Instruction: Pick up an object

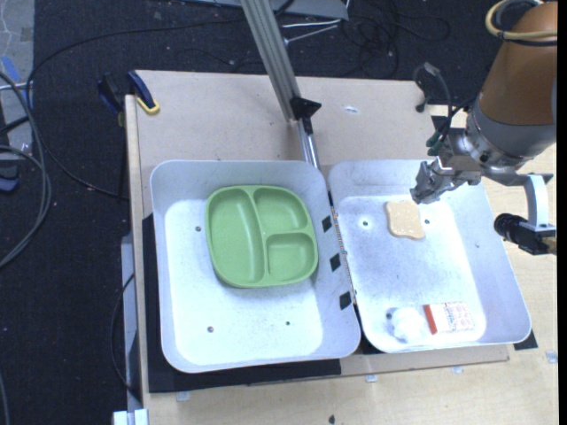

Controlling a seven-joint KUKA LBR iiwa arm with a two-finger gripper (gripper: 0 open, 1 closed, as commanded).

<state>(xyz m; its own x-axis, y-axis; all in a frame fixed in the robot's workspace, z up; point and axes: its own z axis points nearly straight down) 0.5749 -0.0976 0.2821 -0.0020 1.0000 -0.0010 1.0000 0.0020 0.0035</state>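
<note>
From my remote seat I look down at a slant on a pale wooden desk (230, 118) carrying two shallow white bins side by side. The left bin (177, 317) holds a green divided plate (262, 235) with three compartments, lying flat near the middle. The right bin (496, 282) holds three things: a tan, bread-shaped slice (406, 220) in the upper half, and, near the front edge, a small white lump (405, 323) just beside a small red-and-white box (452, 317).

The grey arm with its orange band (523, 69) comes in from the right. Its pincer (426, 187) sits over the upper part of the right bin, just beside the far right corner of the bread-shaped slice. The tip is dark and small in my view, so I cannot tell whether it is open or closed, and nothing is visibly gripped.

I judge this to be the approach step, with the bread-shaped slice the likeliest target since it lies nearest. The next move would call for centring the pincer over the slice, then going down low enough to catch so thin and flat a piece against the bin floor, which I expect to be awkward.
</note>
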